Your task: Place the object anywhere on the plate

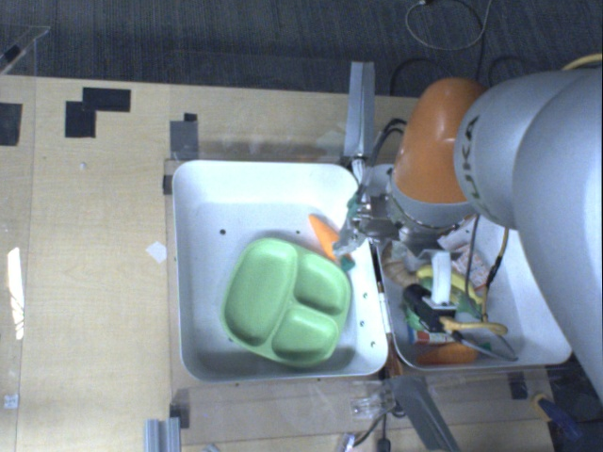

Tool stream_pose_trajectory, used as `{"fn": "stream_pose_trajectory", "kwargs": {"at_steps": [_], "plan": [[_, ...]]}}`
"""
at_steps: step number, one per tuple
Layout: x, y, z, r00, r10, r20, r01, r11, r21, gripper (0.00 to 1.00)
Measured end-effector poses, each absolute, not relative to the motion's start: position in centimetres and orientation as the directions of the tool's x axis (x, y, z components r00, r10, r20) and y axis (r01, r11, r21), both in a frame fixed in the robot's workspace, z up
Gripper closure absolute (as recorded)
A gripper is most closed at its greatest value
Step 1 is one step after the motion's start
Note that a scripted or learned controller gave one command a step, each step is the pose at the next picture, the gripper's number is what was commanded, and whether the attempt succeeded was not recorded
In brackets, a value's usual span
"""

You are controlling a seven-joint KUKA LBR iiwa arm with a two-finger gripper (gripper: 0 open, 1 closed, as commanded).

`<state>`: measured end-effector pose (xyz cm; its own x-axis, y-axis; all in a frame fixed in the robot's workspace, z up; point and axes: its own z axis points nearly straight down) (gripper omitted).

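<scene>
The arm (pixel 528 158) is reaching in from the right, with its orange band (pixel 433 144) sitting above the upper left part of the right bin (pixel 542 342). The claw (pixel 350 238) is hanging at the right edge of the left bin (pixel 203 252), near the upper right corner of the green plate (pixel 283 299). The claw's state cannot be told from this angle (the wrist is blocking the line of sight).

The orange object (pixel 322 234), long and tapered, is lying tilted just beside the claw, at the plate's upper right rim. It cannot be told whether it is being gripped or is resting on the bin floor.

The plate, with three compartments, is sitting in the middle of the left bin. The right bin is holding a clutter of items, among them a yellow object (pixel 443 276). Both bins are resting on the surface (pixel 85 281).
</scene>
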<state>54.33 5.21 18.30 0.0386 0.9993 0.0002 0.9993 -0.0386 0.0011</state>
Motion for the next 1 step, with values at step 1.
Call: {"fn": "stream_pose_trajectory", "kwargs": {"at_steps": [1], "plan": [[48.82, 8.75, 21.66, -0.090, 0.996, 0.001, 0.996, 0.090, 0.001, 0.00]]}}
